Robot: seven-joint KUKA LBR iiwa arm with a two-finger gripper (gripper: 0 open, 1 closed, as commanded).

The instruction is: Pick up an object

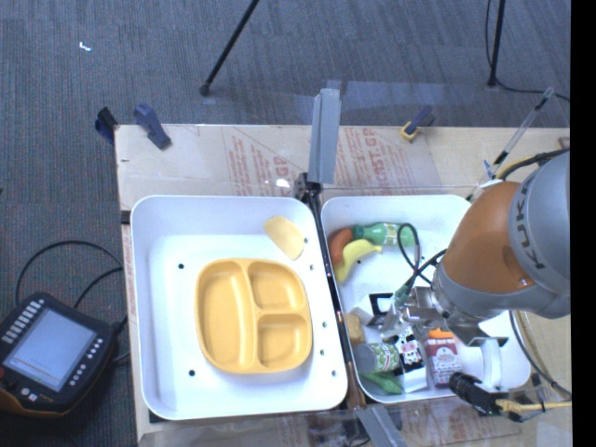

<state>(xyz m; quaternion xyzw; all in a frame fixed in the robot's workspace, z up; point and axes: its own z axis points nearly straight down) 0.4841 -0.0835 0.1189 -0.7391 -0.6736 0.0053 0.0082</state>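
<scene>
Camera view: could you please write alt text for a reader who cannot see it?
A grey and orange robot arm reaches over the right bin, crowded with small toys including a banana. The left bin holds a yellow divided tray and a pale yellow piece.

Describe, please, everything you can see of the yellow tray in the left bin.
The yellow tray lies flat, open side up, near the middle of the left bin. It looks like smooth plastic, a rounded square with three compartments: one long compartment on its left side and two smaller ones on its right. All three compartments hold nothing. It rests on the bin floor, turned slightly. A pale yellow object lies just beyond its upper right corner; whether they touch I cannot tell.
</scene>
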